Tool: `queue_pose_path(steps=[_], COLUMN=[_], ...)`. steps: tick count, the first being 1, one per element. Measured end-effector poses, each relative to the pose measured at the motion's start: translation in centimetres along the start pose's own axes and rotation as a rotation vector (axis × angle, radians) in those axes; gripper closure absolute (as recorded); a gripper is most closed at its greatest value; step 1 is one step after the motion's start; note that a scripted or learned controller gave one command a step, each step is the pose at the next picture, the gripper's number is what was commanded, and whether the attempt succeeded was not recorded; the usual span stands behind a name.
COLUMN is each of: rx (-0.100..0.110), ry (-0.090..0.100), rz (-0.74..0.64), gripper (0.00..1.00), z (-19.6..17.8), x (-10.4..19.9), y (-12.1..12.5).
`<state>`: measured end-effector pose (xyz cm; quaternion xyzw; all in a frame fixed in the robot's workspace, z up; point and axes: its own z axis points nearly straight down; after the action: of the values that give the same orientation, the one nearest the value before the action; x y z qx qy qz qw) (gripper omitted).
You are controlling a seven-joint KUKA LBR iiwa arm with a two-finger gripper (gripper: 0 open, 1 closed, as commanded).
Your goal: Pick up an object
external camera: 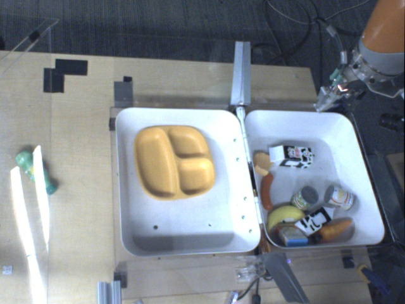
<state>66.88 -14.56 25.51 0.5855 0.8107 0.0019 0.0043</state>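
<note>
A yellow tray (174, 161) lies in a white bin (130, 233); another white bin (354, 138) holds a black-and-white box (292, 155).

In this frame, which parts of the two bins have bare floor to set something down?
Left bin: bare strip below the yellow tray. Right bin: bare upper floor above the black-and-white box. Its lower end is crowded around the can and banana.

Grey arm (380, 61) with broad orange band, pale metallic gripper (330, 94), thin cables at wrist

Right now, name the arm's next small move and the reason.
Probably bring the claw down and inward over the right bin. It sits above that bin's far rim with nothing between its tips, while the black-and-white box lies apart from the crowded near corner.
</note>
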Motion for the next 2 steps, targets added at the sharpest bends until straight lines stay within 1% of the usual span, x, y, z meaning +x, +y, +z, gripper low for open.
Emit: queue_pose_path(steps=[1, 2], rx=[0.0, 0.004], ry=[-0.001, 0.001], rz=[0.282, 0.34], gripper=[1.0, 1.0], z=[-11.1, 1.6], x=[-0.7, -3.8], y=[-4.9, -6.9])
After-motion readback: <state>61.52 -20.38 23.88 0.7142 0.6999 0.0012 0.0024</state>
